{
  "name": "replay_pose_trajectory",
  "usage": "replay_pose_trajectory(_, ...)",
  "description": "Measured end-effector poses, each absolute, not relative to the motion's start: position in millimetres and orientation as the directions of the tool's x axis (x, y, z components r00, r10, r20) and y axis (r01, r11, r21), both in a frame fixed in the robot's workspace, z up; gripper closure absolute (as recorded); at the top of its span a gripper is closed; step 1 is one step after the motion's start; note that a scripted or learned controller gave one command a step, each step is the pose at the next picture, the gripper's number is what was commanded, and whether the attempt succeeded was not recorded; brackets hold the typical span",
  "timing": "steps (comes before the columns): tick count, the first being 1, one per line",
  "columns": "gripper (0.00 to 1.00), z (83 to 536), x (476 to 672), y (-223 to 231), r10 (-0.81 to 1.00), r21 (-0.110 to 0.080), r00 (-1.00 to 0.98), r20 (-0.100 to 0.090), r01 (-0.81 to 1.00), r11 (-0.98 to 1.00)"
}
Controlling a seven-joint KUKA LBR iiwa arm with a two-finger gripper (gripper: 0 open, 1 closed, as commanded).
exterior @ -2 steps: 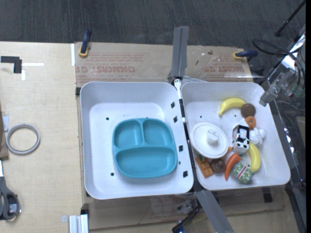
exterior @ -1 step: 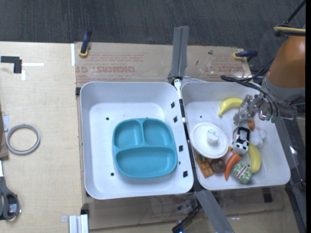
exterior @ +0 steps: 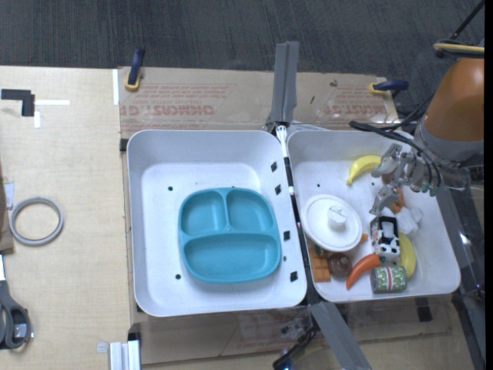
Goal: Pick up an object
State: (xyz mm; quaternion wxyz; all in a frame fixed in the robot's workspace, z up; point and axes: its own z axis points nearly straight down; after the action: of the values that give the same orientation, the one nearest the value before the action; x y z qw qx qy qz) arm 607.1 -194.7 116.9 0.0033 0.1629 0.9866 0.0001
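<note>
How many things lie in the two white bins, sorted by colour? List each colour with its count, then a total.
Blue: 1, the divided plate
Yellow: 2, banana and second banana
White: 1, the round lid
Orange: 1, the carrot
Green: 1, the can
Black and white: 1, the cow toy
Total: 7

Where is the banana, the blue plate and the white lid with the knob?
banana [exterior: 362,165]: camera view, middle of its yellow curve.
blue plate [exterior: 229,262]: camera view, floor of its big compartment.
white lid [exterior: 337,216]: camera view, on its knob.
</note>
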Motion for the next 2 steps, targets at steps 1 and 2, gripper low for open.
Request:
replay_pose_trajectory(1,0.00,92,629.8,-141,0.262,0.001,-0.965,-0.004,0.262,0.965)
replay_pose_trajectory(2,0.00,92,593.2,-222,0.324,0.000,-0.946,-0.001,0.324,0.946)
